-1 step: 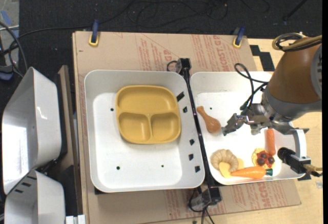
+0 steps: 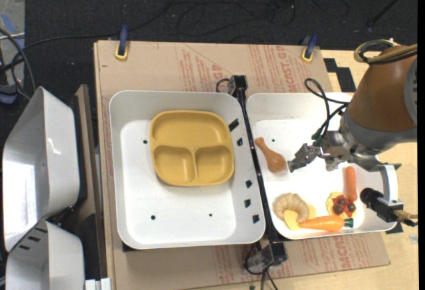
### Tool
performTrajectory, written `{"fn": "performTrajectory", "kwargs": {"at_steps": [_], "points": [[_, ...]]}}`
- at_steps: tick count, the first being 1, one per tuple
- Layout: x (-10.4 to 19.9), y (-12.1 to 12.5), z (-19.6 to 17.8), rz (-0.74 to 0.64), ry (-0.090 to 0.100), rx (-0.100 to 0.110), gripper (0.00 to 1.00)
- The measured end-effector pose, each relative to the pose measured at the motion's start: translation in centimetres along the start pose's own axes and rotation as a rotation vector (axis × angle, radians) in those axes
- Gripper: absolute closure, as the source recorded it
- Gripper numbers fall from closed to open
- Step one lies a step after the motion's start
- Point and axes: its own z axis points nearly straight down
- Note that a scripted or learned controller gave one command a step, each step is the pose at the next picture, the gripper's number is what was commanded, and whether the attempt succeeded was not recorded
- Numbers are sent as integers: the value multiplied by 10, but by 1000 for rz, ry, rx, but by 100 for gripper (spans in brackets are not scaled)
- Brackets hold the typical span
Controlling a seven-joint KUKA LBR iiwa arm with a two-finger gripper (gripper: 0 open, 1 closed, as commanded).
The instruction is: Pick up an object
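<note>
Camera view: gripper hangs beside the drumstick in the right bin; jaw spread cannot be told. Advise centring over the drumstick before descending.

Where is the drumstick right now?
The drumstick lies in the right bin, near its left wall, just left of the pincer and above the croissant.

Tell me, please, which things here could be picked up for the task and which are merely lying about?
Job in hand: gripper; drumstick; croissant; carrot; sausage; right bin.

Lying about: yellow divided plate; left bin; clamps.
</note>
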Motion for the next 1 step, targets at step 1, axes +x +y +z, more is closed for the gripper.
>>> {"fn": "performTrajectory", "kwargs": {"at_steps": [1], "points": [[4, 3, 44, 1, 1, 3, 0]]}}
